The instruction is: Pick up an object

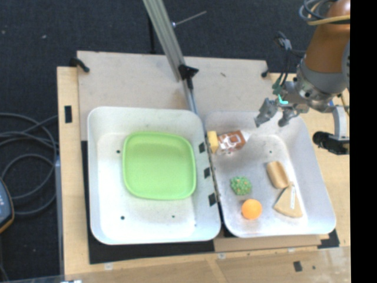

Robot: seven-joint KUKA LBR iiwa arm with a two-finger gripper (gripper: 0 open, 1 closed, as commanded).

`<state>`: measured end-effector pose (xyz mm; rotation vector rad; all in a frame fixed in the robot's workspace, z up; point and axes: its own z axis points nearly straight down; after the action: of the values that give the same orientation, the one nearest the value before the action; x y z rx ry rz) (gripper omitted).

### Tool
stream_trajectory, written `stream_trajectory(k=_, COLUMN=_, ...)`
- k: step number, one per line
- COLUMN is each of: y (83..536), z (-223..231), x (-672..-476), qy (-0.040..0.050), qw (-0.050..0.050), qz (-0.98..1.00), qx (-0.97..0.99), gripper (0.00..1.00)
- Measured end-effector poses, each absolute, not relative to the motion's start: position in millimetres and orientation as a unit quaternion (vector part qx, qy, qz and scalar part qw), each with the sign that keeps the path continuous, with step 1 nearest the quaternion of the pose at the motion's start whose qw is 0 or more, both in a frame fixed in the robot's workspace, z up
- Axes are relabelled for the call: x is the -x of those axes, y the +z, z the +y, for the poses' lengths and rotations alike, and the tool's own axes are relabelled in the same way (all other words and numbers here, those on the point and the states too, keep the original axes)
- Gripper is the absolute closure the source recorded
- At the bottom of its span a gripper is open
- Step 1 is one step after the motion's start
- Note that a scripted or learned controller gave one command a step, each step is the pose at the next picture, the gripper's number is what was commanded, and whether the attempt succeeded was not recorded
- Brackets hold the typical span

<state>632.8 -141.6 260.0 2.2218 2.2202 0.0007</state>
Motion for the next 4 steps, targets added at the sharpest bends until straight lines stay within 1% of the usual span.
stream_trajectory(k=1, y=260, z=-142, x=-632.9, qy=0.0002, qw=0.0, qz=0.707, qx=-0.707, gripper=0.0)
stream_trajectory(k=3, y=174, z=-150, x=-628.4, qy=-0.0012, qw=-0.001, qz=0.707, qx=-0.707, gripper=0.0)
stream_trajectory(k=4, y=118, z=-143, x=-621.3, qy=-0.0013, qw=-0.002, qz=0.707, qx=-0.707, gripper=0.0)
